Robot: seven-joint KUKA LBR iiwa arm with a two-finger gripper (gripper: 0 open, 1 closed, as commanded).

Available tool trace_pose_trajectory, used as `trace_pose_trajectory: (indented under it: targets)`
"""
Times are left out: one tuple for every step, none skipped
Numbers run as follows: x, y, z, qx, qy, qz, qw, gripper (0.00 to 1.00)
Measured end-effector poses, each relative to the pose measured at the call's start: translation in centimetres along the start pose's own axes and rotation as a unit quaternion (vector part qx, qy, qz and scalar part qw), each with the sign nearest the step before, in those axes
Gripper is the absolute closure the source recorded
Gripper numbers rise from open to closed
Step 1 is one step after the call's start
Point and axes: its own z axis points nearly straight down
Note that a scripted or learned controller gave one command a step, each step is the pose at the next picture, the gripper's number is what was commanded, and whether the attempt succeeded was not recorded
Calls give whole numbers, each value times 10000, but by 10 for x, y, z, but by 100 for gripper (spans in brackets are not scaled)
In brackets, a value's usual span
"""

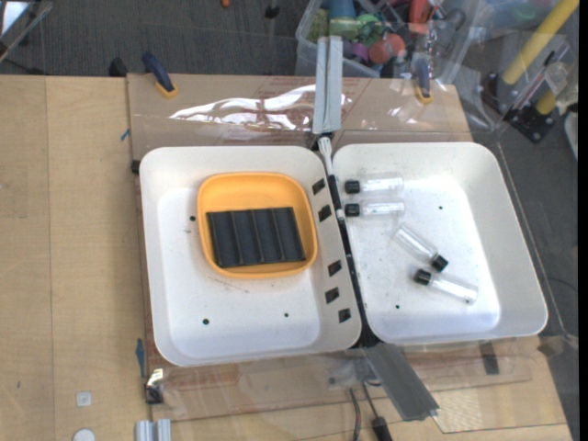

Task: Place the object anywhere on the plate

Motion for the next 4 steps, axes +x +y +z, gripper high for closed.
trace_pose_trajectory:
  targets:
    - [0, 0, 0, 0, 2, -245, 9997, 100]
    - [0, 0, 0, -7, -2, -1487, 9889, 100]
    - [0, 0, 1, -18, -8, -3411, 9400, 100]
    - [-8, 3, 1, -40, -16, -4268, 9044, 100]
